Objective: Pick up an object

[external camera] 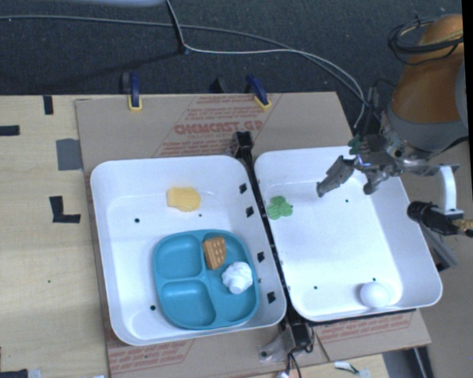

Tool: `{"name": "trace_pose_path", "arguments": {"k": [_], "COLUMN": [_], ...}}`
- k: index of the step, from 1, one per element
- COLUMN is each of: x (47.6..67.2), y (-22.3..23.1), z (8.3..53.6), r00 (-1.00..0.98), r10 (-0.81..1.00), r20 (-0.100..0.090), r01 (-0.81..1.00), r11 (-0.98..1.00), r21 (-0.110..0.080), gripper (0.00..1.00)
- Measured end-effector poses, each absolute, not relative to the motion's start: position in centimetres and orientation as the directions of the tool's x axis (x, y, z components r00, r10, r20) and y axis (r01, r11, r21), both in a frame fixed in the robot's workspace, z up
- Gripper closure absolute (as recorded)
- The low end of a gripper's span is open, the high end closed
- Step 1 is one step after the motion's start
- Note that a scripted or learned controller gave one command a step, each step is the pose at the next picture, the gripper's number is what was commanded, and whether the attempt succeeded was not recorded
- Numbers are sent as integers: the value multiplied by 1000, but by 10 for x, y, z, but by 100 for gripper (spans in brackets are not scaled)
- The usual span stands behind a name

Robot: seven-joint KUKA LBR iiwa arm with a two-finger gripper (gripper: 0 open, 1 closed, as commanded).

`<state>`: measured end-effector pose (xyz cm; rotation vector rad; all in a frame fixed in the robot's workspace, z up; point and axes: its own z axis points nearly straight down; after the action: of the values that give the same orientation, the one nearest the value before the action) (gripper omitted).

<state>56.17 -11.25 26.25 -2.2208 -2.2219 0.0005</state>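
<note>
2 white bins: left bin (111,232), right bin (400,246). Landmark = right bin. 1 gripper (350,182) over its upper right part, 2 fingers spread wide, nothing between them. 1 green piece (280,208) on its floor, near left wall, apart from gripper. 1 white ball (375,294) at its lower right corner. Left of it, in left bin: 1 blue tray (179,291) with 1 waffle (215,252) and 1 white lump (237,278); 1 yellow piece (184,198) above tray.
</note>
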Motion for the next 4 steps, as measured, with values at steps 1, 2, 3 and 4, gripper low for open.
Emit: {"name": "trace_pose_path", "arguments": {"k": [1,2,3,4], "x": [537,598,634,634], "y": [-78,-54,-54,-54], "z": [324,312,313,314], "r00": [-3,-2,-41,-40], "r10": [1000,1000,999,999], "r20": [0,0,0,0], "r01": [1000,1000,999,999], "r11": [3,2,41,40], "r21": [5,-2,-1,0], "gripper": [0,0,0,0]}}
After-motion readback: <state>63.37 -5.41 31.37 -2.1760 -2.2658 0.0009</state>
